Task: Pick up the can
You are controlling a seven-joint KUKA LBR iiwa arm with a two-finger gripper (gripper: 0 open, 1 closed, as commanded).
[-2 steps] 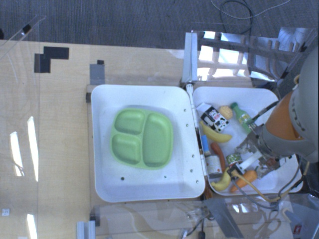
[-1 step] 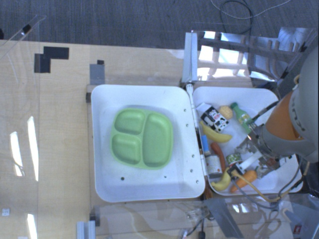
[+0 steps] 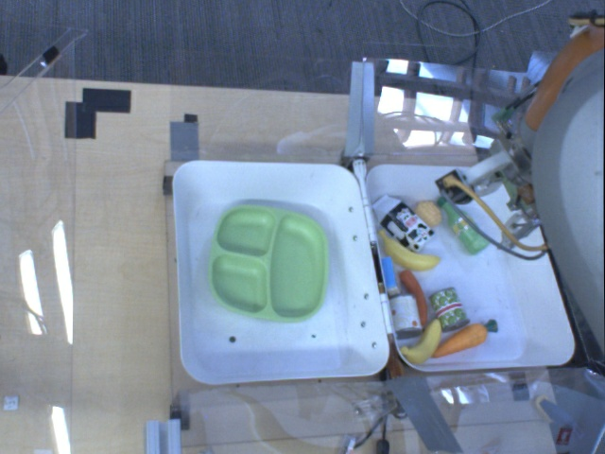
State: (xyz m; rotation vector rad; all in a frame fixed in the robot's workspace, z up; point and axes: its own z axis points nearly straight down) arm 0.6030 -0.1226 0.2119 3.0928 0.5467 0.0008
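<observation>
the grey arm (image 3: pixel 577 159), orange band up top, reaches in from the right, wrist angled leftward.

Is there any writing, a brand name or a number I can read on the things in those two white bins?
No text reads clearly.
Can: green patterned label, too blurred to read.
Black and white carton: print too small to read.
Small bottle by the divider: label blurred.
Green plate: no markings visible.

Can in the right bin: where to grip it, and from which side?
Probably from straight above, fingers across the round sides of the can. It seems to stand roughly upright, green-patterned, slightly tilted. The carrot lies just below it and a banana to its lower left, so close along the freer upper-left to lower-right line.
</observation>
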